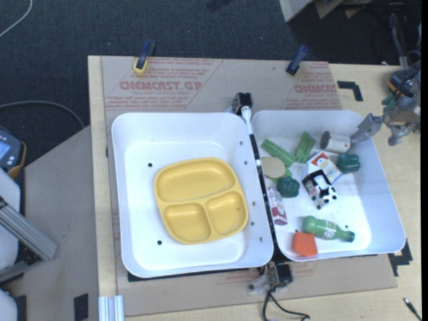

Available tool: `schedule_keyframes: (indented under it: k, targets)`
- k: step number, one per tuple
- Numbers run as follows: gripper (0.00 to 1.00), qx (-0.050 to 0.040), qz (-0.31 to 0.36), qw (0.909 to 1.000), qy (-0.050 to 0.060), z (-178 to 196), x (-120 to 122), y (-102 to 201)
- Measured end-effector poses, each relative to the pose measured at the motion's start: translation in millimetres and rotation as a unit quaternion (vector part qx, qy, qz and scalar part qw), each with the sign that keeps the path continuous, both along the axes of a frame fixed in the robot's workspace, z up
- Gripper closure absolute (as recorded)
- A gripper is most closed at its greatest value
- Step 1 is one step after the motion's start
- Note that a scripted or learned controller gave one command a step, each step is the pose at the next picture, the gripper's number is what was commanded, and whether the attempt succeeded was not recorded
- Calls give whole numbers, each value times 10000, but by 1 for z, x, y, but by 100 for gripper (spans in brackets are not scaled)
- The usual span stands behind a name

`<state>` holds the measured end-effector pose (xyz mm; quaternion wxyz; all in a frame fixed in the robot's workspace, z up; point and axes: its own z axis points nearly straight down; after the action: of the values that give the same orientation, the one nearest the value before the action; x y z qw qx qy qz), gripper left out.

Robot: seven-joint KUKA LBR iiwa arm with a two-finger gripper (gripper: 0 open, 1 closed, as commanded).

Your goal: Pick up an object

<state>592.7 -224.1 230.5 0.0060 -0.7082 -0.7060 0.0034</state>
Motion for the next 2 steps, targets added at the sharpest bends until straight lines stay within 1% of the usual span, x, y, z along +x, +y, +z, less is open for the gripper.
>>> schedule_keyframes:
  k: [1, 2]
  targets:
    - [0, -18, 15, 10000, -64, 7, 3, 0]
    - [0, -8, 17, 10000, -39, -42, -6, 7]
